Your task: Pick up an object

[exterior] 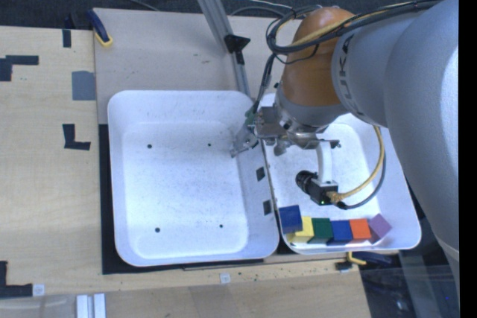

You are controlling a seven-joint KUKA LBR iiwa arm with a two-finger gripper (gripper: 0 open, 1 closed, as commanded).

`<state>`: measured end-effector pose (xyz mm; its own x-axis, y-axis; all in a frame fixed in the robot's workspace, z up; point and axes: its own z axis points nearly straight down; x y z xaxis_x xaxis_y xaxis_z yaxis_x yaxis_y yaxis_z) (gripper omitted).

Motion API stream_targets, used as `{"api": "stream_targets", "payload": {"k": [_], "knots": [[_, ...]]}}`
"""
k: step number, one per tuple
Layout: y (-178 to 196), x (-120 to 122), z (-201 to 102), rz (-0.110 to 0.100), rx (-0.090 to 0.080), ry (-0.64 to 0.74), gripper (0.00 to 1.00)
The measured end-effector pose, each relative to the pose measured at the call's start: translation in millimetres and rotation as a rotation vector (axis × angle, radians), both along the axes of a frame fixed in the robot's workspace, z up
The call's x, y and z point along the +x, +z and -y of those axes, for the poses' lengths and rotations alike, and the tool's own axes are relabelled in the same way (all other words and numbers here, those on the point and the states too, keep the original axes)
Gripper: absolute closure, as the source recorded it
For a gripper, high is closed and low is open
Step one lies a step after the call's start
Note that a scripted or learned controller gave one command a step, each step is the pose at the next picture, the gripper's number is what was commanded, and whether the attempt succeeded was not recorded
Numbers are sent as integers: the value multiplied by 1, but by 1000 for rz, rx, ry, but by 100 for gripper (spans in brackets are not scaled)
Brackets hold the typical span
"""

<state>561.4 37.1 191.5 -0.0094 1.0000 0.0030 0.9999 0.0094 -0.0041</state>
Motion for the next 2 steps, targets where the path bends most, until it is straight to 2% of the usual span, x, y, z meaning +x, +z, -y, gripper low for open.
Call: {"api": "stream_targets", "payload": {"k": [1,2], "knots": [[8,24,69,4,-6,-14,0],[0,2,3,-1,-1,-2,0]]}}
